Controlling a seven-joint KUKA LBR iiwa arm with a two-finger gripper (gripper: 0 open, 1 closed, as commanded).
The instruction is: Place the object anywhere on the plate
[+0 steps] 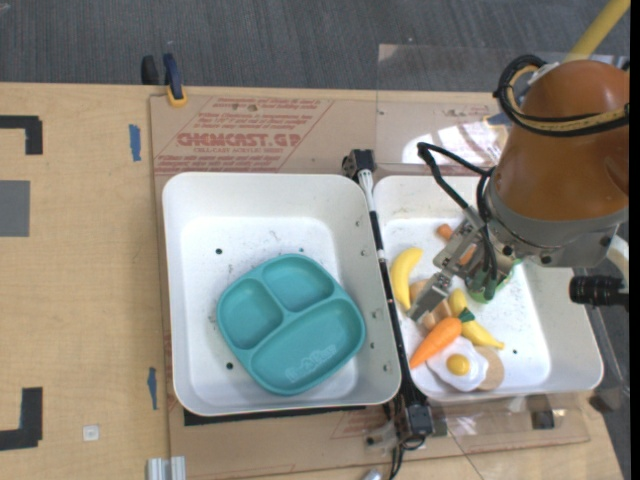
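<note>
— Over the right bin (560,338), seen from the overhead camera: claw (447,273) down low among the toy food. Wide or narrow?

— Cannot tell. Too hidden under the orange wrist and mixed in with the clutter. No toy clearly seen in its grasp.

— And the object to move?

— Probably one of the pile, all in the right bin: banana (403,273) just left of the claw, carrot (435,342) and fried egg (458,366) below it, green piece (488,286) to its right. Crowded together, several touching.

— The plate (290,323)?

— Teal, three compartments, lying flat in the left bin (250,208), well apart from the claw, with both bin walls between.

— Judged risks from here?

— First, a bad grip: closing on two toys at once, or on a rounded edge, then slipping out on the lift. Second, nudging neighbours and scattering the pile. Third, carrying too low and catching the bin walls on the way across. Last, letting go early and landing on the white bin floor beside the plate instead of on it.
</note>
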